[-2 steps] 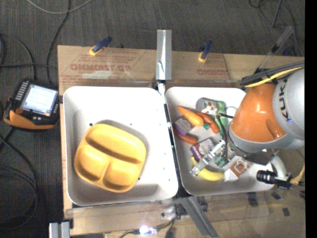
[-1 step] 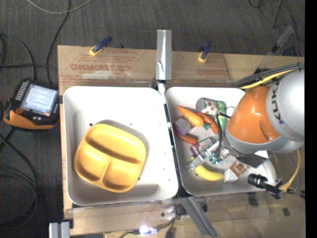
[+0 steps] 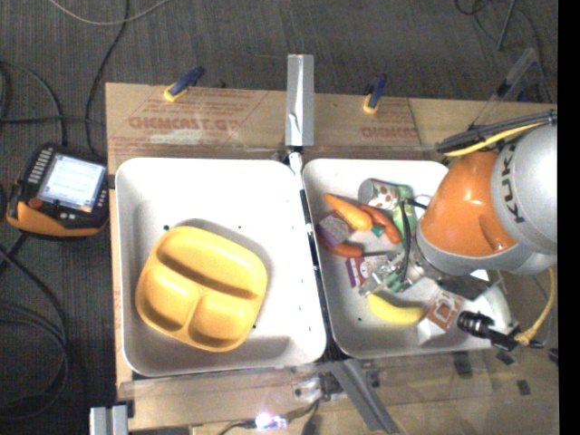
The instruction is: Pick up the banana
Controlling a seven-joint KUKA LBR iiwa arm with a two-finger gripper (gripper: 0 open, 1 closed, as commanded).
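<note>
White bins (image 3: 136,270) on cardboard-topped bench (image 3: 208,120); tool (image 3: 391,275) above banana (image 3: 396,311), grip unclear; dark carpet (image 3: 272,16).

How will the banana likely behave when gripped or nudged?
The banana looks smooth, so it may slip. Its curve suggests it would pivot rather than roll. It lies near the bin front, with clutter behind, so a nudge may jam it.

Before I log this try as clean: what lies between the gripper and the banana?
Nothing that the camera view shows. The gripper sits just above the banana in the right bin, with a bare strip of bin floor between them.
</note>
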